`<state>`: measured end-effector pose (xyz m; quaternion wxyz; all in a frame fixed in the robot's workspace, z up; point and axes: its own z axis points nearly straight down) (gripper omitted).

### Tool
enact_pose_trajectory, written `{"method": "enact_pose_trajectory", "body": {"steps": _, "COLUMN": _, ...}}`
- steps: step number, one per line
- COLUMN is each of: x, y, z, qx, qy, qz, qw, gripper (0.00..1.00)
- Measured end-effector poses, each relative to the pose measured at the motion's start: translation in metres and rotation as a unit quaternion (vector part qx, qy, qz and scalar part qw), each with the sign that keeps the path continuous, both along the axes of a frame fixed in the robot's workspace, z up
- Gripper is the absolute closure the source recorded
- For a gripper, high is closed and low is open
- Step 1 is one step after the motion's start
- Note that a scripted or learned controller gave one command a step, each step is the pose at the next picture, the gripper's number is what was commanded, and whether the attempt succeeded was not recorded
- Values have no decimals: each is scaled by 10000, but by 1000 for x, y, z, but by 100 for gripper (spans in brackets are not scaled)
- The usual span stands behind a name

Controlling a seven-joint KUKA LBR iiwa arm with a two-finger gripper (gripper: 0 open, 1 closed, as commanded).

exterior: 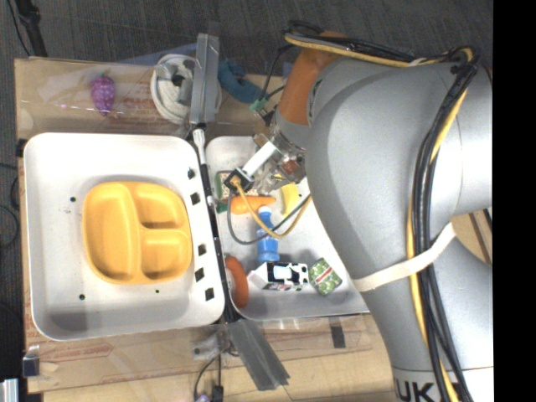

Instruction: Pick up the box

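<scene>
Two small boxes lie near the front of the right bin (243, 145): a black-and-white cow-patterned box (285, 275) and, touching its right end, a green box (326, 276). My gripper (287, 169) hangs low over the back half of that bin, well behind both boxes, above an orange carrot-shaped toy (254, 204) and a yellow item (291, 196). The grey arm covers the bin's right side and hides much of the gripper.
A blue bottle (267, 239) stands between the gripper and the boxes. An orange-red object (237, 281) rests against the bin's left wall. The left bin (50, 224) holds a yellow divided tray (138, 229). A purple item (103, 92) and a white cable coil (174, 86) lie behind the bins.
</scene>
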<state>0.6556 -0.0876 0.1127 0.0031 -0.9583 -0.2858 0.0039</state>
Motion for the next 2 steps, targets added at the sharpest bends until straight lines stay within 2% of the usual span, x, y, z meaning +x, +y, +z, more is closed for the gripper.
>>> {"method": "enact_pose_trajectory", "body": {"steps": 1, "x": -68, "y": 3, "z": 79, "qx": -10, "qy": -1, "qz": -1728, "qw": 9849, "gripper": 100}}
{"method": "enact_pose_trajectory", "body": {"steps": 2, "x": -98, "y": -18, "z": -23, "qx": -17, "qy": -8, "qz": -1525, "qw": 9883, "gripper": 100}}
